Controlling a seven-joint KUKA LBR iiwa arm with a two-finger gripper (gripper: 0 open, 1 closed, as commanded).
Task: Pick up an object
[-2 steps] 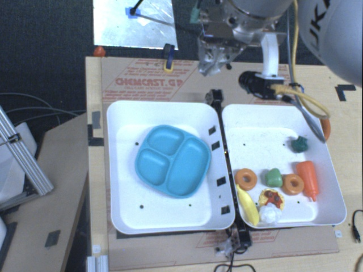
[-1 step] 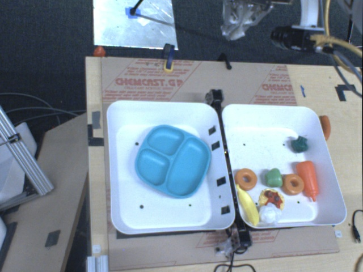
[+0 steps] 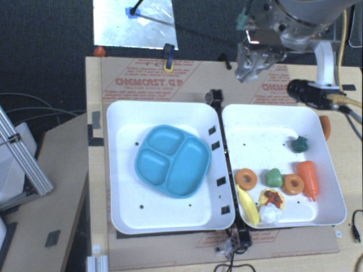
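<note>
My gripper (image 3: 250, 68) hangs high above the bench, behind the back edge of the right bin (image 3: 266, 115), with nothing seen between its fingers. In that bin's front part lie an orange carrot (image 3: 308, 178), two brown doughnuts (image 3: 246, 179) (image 3: 293, 184), a green pepper-like toy (image 3: 274, 177), a yellow banana (image 3: 248, 204), a small pizza slice (image 3: 271, 198), a white piece (image 3: 270, 215), and a dark teal toy (image 3: 299, 144) near the right wall.
A blue three-compartment plate (image 3: 172, 160) lies in the left bin (image 3: 122, 152). An orange item (image 3: 325, 126) sits outside the right bin's right rim. A yellow and blue clamp (image 3: 168, 58) stands at the back of the board.
</note>
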